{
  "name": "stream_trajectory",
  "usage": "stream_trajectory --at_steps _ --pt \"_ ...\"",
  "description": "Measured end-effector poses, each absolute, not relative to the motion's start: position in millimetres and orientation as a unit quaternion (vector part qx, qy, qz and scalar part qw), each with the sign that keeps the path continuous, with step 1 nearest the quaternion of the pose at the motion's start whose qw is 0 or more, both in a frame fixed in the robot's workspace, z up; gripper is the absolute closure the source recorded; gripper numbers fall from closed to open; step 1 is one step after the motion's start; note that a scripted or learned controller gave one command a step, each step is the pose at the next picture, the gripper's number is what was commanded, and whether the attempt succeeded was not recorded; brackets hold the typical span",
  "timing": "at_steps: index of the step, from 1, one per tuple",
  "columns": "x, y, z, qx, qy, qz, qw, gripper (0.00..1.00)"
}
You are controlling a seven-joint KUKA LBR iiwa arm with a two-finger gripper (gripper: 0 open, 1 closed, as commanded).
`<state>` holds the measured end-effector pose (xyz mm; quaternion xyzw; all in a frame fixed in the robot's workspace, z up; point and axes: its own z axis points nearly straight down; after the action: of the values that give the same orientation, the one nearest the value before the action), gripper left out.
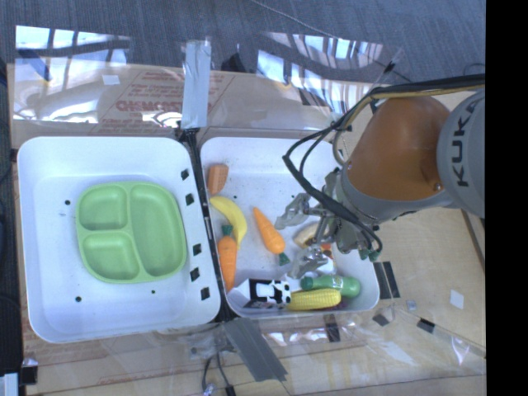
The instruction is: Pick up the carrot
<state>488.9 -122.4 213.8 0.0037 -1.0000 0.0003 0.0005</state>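
Over the right bin (247, 151), my gripper (304, 236) hovers beside a carrot (268, 231).
Its fingers are spread, grasping nothing (banana (231, 215) nearby).

We see two white bins side by side on the counter (429, 246). The left bin (49, 304) holds a green divided plate (130, 231). In the right bin (256, 151) lie a banana (231, 215), a carrot (268, 231) near the middle, another carrot (228, 256) against the left wall just below the banana, and an orange piece (217, 177) by the upper left wall. Along the near wall sit a corn cob (312, 299), a green vegetable (334, 285) and a black-and-white toy (268, 292). The gripper (304, 238) hangs over the bin just right of the middle carrot, its metal fingers (290, 214) spread apart, with nothing between them.
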Motion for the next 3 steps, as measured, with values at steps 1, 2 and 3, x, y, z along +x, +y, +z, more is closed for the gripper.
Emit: stream_trajectory --at_steps 1,2,3 --pt "530.3 -150.5 103.2 -0.153 -0.988 0.0024 -0.016 0.0" --pt "524.7 -145.6 103.7 -0.147 -0.989 0.0003 -0.003 1.0" --pt "481.7 -97.6 95.4 -0.147 -0.989 0.0019 -0.01 1.0"
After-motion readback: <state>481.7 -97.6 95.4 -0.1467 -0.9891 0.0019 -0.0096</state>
